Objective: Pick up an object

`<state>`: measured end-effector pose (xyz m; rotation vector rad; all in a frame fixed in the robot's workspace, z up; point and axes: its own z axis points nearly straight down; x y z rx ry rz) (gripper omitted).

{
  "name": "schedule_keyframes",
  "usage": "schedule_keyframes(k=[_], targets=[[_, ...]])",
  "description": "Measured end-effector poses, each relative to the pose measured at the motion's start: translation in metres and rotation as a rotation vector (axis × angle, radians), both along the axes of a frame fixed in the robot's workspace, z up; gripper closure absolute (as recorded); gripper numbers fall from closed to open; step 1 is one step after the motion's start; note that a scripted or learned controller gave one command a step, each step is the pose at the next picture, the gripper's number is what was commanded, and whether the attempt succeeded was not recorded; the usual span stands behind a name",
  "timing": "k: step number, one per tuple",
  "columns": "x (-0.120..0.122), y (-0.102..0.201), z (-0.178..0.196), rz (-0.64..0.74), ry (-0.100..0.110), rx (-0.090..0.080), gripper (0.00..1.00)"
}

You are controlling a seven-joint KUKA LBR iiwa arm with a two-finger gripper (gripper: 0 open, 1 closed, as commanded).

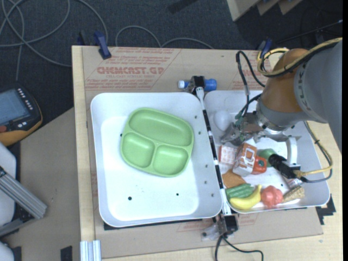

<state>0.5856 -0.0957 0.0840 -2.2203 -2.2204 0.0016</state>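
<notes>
On the left half of the desk (pixel 81 162) sits the left bin (pixel 109 200), and in it only a green tray (pixel 156 141) with three wells, lying toward the bin's far side. It is broad and flat, a poor thing for two fingers, so I would leave it alone.

The right bin (pixel 321 192) holds your real choices, crowded along its near edge and against the wall it shares with the left bin. From that wall outward you have a small printed packet (pixel 227 155), a red and white carton (pixel 247 159) lying tilted just beside it, an orange wedge (pixel 232 179), a green pod (pixel 239 191) touching a banana (pixel 246 201) at the near edge, then a red ball (pixel 272 196) and a tan piece (pixel 293 192) nearer the bin's right corner. A white bulb shape (pixel 222 118) lies alone toward the far left corner.

Your claw (pixel 242 128) hangs low over the far part of this bin, just above the packet and carton. Whether it is spread or closed you cannot tell from here; the wrist hides it, and nothing is seen held.

The carton looks the nearest fair target. Come straight down, set the fingers across its narrow width, and keep clear of the shared wall so a finger does not catch on it. The packet touching it may drag along, so lift slowly and check before you carry.
</notes>
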Motion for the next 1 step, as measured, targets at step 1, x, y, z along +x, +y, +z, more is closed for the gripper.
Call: schedule_keyframes(k=[1], targets=[[-0.0428,-0.0082,0.0003,-0.001,0.000,0.000,0.00]])
